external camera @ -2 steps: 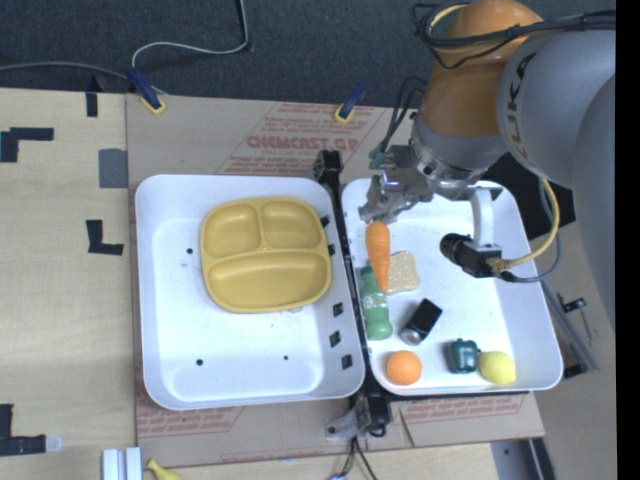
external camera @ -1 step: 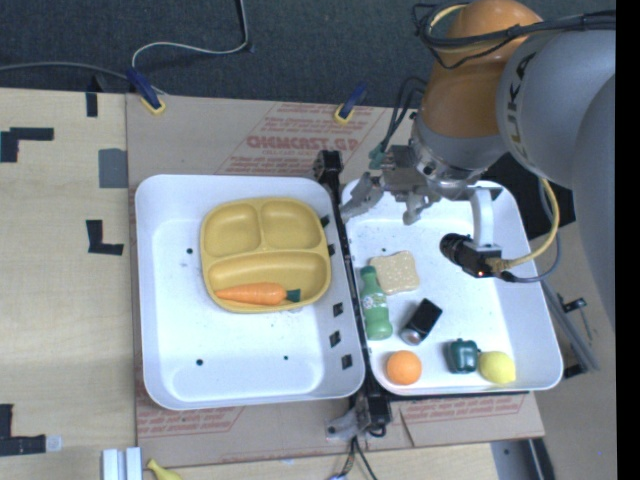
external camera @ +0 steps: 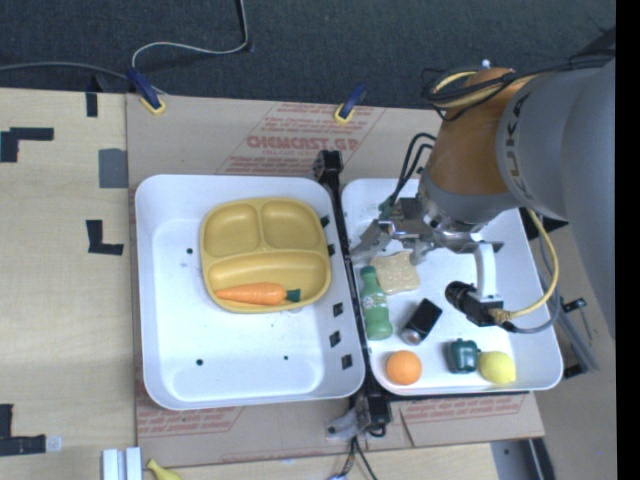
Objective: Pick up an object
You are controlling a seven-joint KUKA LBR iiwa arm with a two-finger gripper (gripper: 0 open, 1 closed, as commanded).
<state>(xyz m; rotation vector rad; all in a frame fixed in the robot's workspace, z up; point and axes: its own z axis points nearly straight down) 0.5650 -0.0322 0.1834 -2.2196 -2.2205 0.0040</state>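
My gripper (external camera: pixel 398 242) hangs low over the back left of the right bin (external camera: pixel 530 298), just above a tan sponge-like block (external camera: pixel 398 274); its metal fingers spread to either side with nothing between them. A green bottle (external camera: pixel 375 305) lies beside the block, along the bin's left wall. Nearer the front are a black block (external camera: pixel 422 320), an orange (external camera: pixel 403 367), a small teal object (external camera: pixel 461 355) and a yellow lemon (external camera: pixel 497 367). The left bin (external camera: pixel 170 318) holds a yellow divided plate (external camera: pixel 262 238) with a carrot (external camera: pixel 256 294) in its front compartment.
The grey arm with its orange band (external camera: pixel 480 153) covers the back right of the right bin. A black connector with cable (external camera: pixel 470 301) hangs over that bin's right half. A black divider (external camera: pixel 337 258) runs between the bins. Brown cardboard surrounds both.
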